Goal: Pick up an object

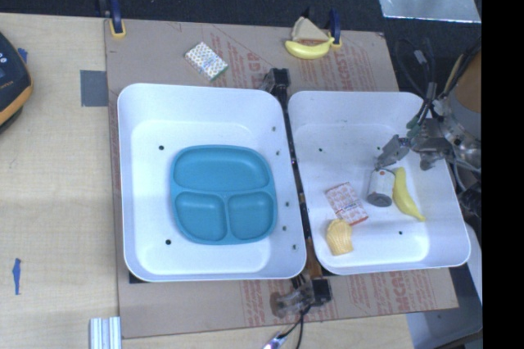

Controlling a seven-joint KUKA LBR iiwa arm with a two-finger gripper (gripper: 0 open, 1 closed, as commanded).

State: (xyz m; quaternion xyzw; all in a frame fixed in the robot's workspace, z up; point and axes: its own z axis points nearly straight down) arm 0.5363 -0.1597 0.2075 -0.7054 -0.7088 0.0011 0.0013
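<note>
You are in the approach step: the gripper (403,152) hovers at mid-right of the frame with fingers spread and nothing held, above the grey cylinder (380,186) and banana (407,193) in the right bin (327,108). Next, descend and close on one. That bin holds four items, including one patterned packet (346,203) and one yellow ridged piece (340,237); the left bin (139,106) holds one blue divided plate (223,193).

Two white bins: left bin (131,175), right bin (442,253). One blue divided tray (223,193), three compartments. Two yellow bananas: one in the right bin (406,193), one on the board behind (306,49). One small grey can (380,187). Two printed packets (345,203) (205,60). One yellow ridged item (340,237). One gripper (413,151).
</note>
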